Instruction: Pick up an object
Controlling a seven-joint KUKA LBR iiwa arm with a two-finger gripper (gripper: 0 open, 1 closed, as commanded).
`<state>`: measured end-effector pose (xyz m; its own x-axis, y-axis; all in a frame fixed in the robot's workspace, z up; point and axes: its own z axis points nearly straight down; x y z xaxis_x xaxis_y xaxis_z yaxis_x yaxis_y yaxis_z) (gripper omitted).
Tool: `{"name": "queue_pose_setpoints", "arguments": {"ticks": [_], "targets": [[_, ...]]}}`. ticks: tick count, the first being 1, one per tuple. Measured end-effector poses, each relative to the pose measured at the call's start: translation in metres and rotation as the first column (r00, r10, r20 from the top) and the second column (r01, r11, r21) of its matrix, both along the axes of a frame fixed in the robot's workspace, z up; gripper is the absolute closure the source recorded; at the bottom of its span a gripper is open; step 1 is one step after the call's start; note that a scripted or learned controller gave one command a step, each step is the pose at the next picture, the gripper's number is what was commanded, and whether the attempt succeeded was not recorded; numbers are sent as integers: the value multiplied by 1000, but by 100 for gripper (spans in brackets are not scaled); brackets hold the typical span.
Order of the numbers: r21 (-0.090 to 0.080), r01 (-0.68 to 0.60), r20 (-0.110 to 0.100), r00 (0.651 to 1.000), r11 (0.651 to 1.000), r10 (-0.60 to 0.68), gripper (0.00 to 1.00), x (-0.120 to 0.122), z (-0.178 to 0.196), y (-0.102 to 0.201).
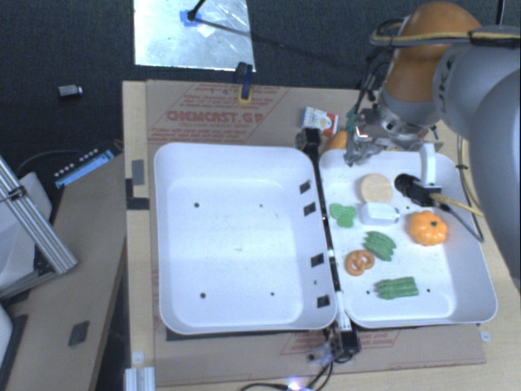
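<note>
Camera view: fingers (358, 155) over right bin (468, 279) far edge.

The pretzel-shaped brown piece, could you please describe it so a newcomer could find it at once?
Look in the right-hand shallow white bin, along its left wall. Just below the bin's middle lies the small brown pretzel-shaped piece. It is the one looped, golden-brown item, flanked by ridged green pieces above right and below right.

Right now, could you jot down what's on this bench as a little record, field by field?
left bin: white, shallow
right bin: holds toy foods
pumpkin: orange, near the right wall
pretzel: by the divider
cracker: tan disc, upper middle
white block: just below the cracker
green items: three, at
tool: over the right bin's far edge
</note>
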<state>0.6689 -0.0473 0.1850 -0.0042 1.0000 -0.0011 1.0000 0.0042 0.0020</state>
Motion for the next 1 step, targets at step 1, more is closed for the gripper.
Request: {"name": "queue_pose_setpoints", "arguments": {"ticks": [1], "targets": [[0, 4, 1, 1000, 1000, -4, 100, 0, 0, -13]]}}
